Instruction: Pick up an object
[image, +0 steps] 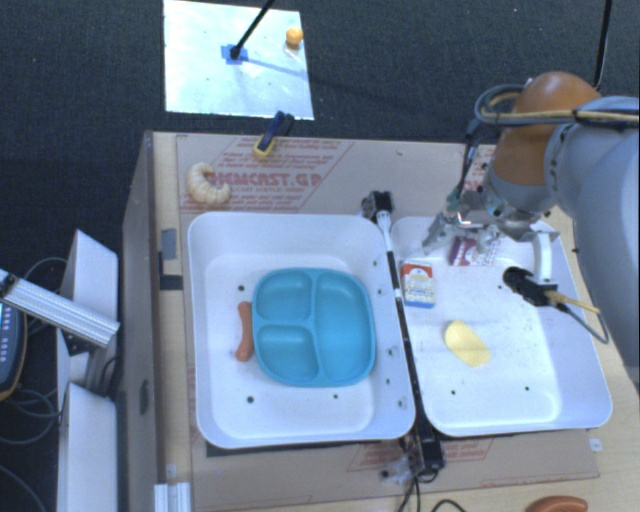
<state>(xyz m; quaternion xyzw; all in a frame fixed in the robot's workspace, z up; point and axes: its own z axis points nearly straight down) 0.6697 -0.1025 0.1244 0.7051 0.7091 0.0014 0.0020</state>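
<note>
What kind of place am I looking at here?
Probably a robot test lab: a grey arm reaches over two white bins holding toy-like items, such as a blue divided plate, on a cardboard-topped bench.

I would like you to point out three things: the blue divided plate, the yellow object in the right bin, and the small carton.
blue divided plate (313, 327), camera view, on its central ridge.
yellow object (466, 343), camera view, on its middle.
small carton (418, 283), camera view, on its front face.

Croissant-shaped toy (208, 184) on bench (300, 170) behind bins.

Glossy blue plastic plate (314, 326) in smooth white plastic bin (225, 400)
</note>
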